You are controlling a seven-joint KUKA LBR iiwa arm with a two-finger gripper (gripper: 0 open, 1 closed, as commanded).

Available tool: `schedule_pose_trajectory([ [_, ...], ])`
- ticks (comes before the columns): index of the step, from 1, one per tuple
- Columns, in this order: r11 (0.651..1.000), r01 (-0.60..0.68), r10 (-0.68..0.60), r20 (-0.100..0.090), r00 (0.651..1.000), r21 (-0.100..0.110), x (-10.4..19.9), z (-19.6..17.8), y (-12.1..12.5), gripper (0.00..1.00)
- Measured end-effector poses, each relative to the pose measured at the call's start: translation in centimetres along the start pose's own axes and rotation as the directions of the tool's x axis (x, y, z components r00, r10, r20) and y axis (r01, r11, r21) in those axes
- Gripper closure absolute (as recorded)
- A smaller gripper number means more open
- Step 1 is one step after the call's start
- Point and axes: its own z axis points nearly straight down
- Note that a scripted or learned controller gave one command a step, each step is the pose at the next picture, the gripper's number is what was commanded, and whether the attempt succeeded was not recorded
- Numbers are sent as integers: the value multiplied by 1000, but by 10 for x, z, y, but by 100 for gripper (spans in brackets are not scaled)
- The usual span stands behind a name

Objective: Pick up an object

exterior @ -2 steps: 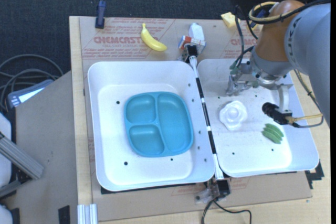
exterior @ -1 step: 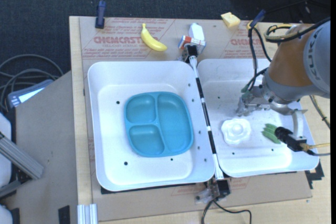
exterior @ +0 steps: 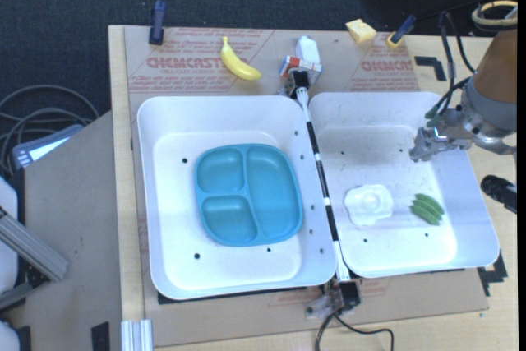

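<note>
- Bench point(exterior: 123, 177): a tan board carrying two shallow white bins side by side; the right bin point(exterior: 468, 247) serves as the landmark for all positions below.
- Left bin point(exterior: 164, 259): touches the right bin along a shared dark seam; it holds a blue divided plate point(exterior: 246, 193) lying flat near its middle.
- White piece point(exterior: 367, 204): a pale, lumpy object lying on the floor of the right bin, in its lower middle part.
- Green piece point(exterior: 427, 208): a small green, pod-like object on the floor of the right bin, just beside the white piece, toward the bin's right wall.
- Arm point(exterior: 493, 94): grey with an orange band, entering over the right bin's right wall at its upper end.
- Gripper point(exterior: 426, 145): positioned over the upper right part of the right bin, well apart from the green piece and the white piece; nothing is visible between its fingers, and their spread cannot be told at this size.
- Banana point(exterior: 238, 62): lies on the bench beyond the left bin's far rim, up and to the left of the right bin.
- Yellow block point(exterior: 360, 30): rests at the bench's far edge, beyond the right bin's far rim.
</note>
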Motion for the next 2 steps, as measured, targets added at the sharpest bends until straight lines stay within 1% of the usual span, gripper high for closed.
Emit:
schedule_pose_trajectory([
  [1, 1000, 0, 0, 0, 1000, 0, 0, 0, 0, 0],
  [2, 1000, 0, 0, -1, 1000, 2, -29, 96, -41, 0],
])
